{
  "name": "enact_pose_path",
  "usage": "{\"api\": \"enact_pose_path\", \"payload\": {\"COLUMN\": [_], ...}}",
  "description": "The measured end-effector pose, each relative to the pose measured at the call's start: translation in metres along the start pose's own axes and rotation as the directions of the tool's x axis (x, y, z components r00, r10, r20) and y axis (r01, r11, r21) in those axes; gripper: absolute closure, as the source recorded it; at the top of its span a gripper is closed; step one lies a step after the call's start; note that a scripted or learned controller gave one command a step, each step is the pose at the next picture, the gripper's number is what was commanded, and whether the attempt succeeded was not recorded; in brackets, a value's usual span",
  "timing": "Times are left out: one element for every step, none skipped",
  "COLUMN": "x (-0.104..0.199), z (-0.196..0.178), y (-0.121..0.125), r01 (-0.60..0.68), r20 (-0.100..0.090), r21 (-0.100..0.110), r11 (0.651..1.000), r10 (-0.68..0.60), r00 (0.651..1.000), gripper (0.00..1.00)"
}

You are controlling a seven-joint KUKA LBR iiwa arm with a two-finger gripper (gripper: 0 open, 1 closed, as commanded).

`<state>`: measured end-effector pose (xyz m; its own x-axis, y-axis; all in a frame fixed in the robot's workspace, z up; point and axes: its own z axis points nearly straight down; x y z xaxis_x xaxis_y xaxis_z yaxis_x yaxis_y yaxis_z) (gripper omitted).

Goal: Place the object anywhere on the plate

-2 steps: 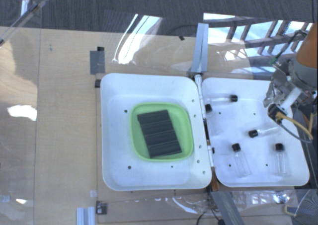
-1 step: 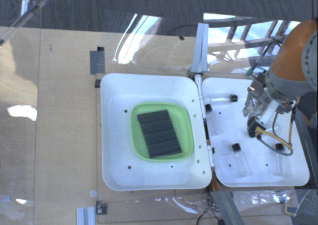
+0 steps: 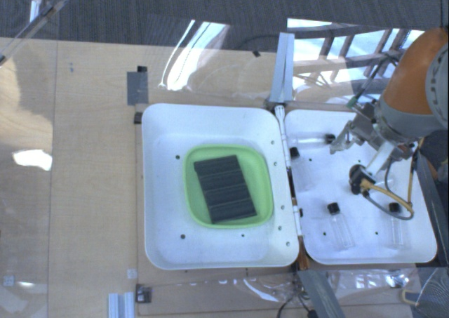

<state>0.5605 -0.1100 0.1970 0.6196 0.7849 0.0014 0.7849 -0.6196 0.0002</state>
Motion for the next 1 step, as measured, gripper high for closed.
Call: {"api": "enact_pose_path", "payload": {"x": [-0.0615], "z": [-0.0511], "y": [0.0217], "r01": [-0.045], "r20": [-0.002], "r21": [-0.008], "r11": [0.999], "r10": [0.045], "r00": [0.999], "gripper": [0.00]}}
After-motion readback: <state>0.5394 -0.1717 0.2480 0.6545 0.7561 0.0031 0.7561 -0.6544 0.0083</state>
